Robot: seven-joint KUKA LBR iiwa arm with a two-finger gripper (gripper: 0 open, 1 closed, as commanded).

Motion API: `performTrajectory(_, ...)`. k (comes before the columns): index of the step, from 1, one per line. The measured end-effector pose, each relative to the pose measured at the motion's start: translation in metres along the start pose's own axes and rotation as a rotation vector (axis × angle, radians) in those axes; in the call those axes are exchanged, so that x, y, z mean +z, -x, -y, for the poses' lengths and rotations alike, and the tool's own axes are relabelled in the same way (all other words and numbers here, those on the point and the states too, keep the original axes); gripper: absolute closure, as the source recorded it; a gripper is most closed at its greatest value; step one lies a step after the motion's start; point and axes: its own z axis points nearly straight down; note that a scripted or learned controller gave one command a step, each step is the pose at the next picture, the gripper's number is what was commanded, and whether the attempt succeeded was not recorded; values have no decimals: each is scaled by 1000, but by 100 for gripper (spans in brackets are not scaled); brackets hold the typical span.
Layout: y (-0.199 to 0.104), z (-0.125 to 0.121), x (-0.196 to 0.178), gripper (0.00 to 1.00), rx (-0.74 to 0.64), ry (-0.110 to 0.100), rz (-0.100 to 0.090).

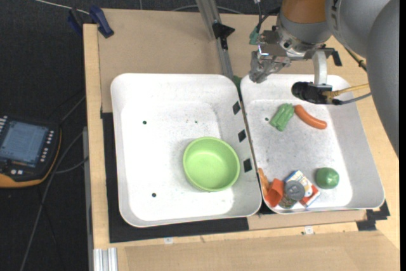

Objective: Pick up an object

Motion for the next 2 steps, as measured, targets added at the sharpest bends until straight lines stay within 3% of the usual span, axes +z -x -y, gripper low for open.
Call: performTrajectory(2,-96,2,2,100,0,0,0)
